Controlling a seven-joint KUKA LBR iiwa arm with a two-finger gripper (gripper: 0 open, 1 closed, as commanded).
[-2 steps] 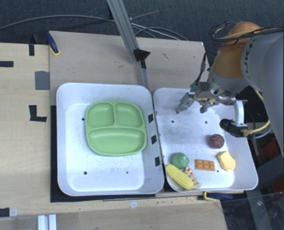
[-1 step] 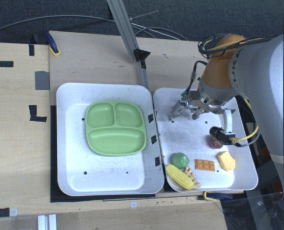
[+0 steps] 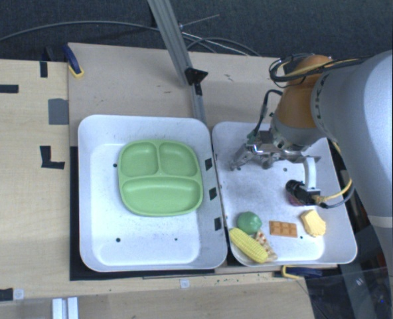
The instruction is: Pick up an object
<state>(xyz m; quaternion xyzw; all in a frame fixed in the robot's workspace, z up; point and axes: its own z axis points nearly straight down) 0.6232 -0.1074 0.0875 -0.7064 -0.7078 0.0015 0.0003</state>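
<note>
**Grey arm, orange band, bare metal at the tip**

The arm (image 3: 366,131) is a thick, smooth cylinder of pale grey with a soft sheen along its rounded side. Above the wrist sits a glossy orange band (image 3: 301,98), domed and catching the light. Thin dark cables loop over the top of that band, and a yellow lead curls out lower down by a small black fitting. The gripper (image 3: 249,155) is bare silvery metal, angular, with slim linkages.

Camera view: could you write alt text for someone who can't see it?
A grey arm's gripper hangs over the right bin, which holds corn, a green ball, a waffle and a yellow piece; a green plate lies in the left bin.
</note>
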